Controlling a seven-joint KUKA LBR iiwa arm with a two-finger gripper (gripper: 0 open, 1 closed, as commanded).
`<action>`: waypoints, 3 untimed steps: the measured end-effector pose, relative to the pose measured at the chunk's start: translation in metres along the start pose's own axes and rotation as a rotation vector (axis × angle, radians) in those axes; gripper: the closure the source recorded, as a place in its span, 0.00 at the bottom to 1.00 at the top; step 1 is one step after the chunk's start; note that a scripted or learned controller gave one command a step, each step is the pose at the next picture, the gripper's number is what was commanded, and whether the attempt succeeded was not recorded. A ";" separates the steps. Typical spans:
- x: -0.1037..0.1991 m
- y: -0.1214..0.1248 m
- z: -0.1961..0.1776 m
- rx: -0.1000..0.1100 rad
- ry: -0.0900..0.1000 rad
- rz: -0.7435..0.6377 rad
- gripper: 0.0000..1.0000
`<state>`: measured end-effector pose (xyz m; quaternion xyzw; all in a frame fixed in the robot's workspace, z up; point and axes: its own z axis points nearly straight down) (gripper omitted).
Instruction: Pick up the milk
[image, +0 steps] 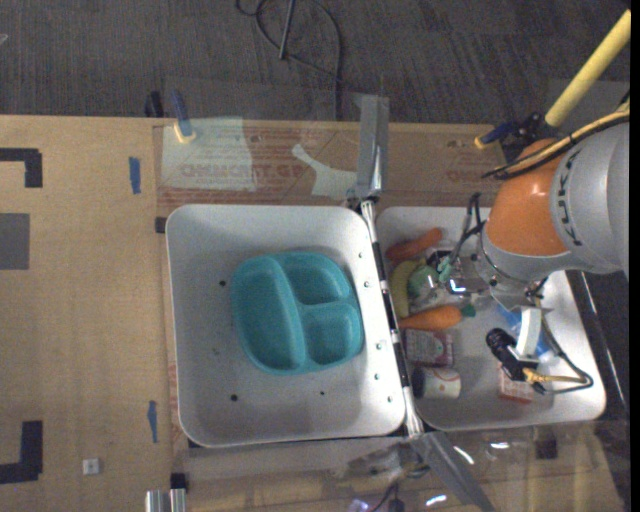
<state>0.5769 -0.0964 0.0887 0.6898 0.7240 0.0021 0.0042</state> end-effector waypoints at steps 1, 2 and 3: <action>-0.006 0.075 0.003 0.039 0.007 -0.002 0.00; -0.007 0.072 -0.005 0.049 0.002 -0.004 1.00; 0.033 0.093 -0.097 0.005 0.002 -0.078 1.00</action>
